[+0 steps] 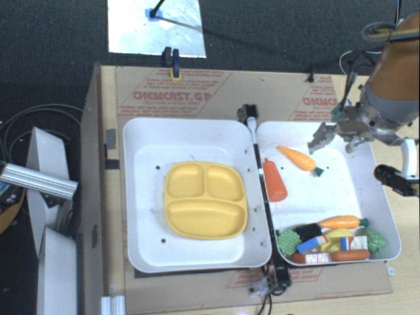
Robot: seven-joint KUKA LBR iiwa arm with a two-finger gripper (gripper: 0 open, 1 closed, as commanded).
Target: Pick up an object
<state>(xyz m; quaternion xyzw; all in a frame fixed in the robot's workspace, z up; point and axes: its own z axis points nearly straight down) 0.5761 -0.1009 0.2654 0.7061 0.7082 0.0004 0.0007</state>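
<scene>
Two-finger gripper hovering over right shallow white bin's upper edge, fingers spread apart, gripping nothing. Orange plastic carrot lying just left of and below it on the bin floor. Yellow divided plate sitting in left white bin.

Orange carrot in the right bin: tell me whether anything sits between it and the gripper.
Nothing visible does. The orange carrot lies alone on the bin floor, with the gripper up and to its right; the red bottle is on its far side.
</scene>
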